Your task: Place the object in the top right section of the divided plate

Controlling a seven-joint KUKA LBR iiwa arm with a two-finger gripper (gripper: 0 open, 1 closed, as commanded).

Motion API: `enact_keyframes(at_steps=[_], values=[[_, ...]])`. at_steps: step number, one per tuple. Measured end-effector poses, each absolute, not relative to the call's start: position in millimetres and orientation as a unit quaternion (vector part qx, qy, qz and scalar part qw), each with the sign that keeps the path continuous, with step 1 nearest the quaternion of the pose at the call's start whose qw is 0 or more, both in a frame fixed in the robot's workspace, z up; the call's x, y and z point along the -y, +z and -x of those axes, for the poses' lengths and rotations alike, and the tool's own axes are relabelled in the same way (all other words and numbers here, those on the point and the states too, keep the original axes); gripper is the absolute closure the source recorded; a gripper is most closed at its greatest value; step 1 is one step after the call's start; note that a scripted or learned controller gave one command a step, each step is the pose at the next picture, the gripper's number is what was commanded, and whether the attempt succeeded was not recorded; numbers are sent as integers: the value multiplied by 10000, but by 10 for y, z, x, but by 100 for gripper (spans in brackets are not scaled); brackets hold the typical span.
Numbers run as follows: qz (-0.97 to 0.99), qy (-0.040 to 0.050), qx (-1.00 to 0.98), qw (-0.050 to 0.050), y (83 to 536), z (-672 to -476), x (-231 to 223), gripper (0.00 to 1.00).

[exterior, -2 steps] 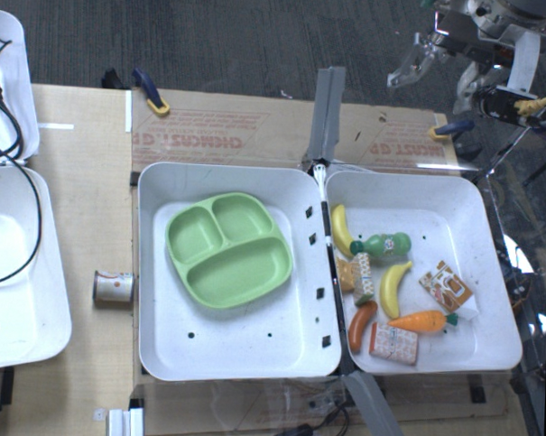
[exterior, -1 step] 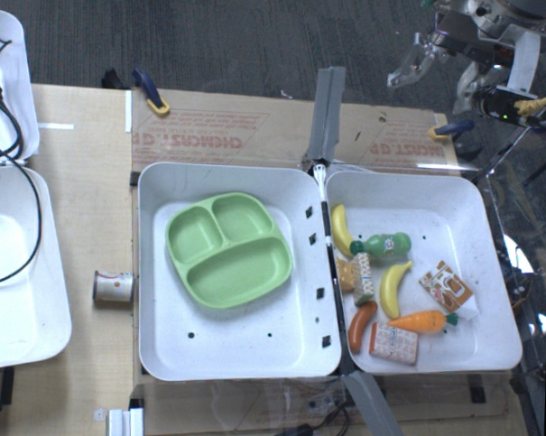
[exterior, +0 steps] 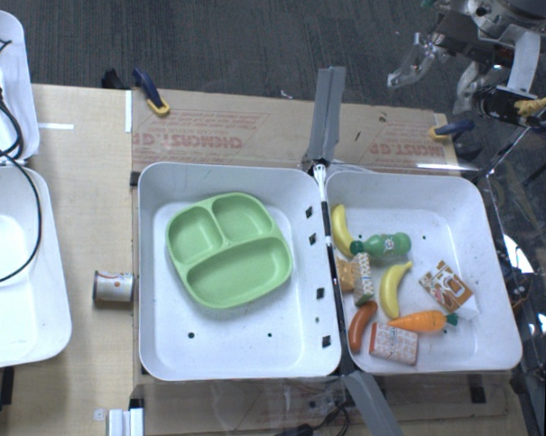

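A green divided plate [exterior: 228, 249] lies in the left bin [exterior: 159, 334], with two small sections at its far side and one large one near me. The right bin [exterior: 488, 258] holds several toy foods: a banana [exterior: 341, 230], a second banana [exterior: 394, 288], a green bottle [exterior: 385, 245], a carrot [exterior: 422, 321] and a red sausage [exterior: 360, 323]. My gripper [exterior: 436, 75] hangs high beyond the right bin's far edge, above the cardboard. Its fingers [exterior: 408, 70] are spread open with nothing between them.
A snack packet [exterior: 446, 288], a red box [exterior: 395, 343] and a small packet [exterior: 356, 275] also lie in the right bin. A grey divider post [exterior: 326, 115] rises between the bins. A small can [exterior: 115, 287] lies left of the left bin. Clamps [exterior: 150, 92] sit on the cardboard.
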State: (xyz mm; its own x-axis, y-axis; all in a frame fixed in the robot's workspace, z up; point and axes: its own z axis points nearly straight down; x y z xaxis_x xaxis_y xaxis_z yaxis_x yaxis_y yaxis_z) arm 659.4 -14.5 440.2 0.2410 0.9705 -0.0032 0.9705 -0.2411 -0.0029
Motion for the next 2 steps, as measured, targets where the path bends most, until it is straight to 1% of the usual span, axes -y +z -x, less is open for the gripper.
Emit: enact_keyframes(at_steps=[2], values=[[7877, 22, 6160, 1, 4402, -6594, 145, 0]])
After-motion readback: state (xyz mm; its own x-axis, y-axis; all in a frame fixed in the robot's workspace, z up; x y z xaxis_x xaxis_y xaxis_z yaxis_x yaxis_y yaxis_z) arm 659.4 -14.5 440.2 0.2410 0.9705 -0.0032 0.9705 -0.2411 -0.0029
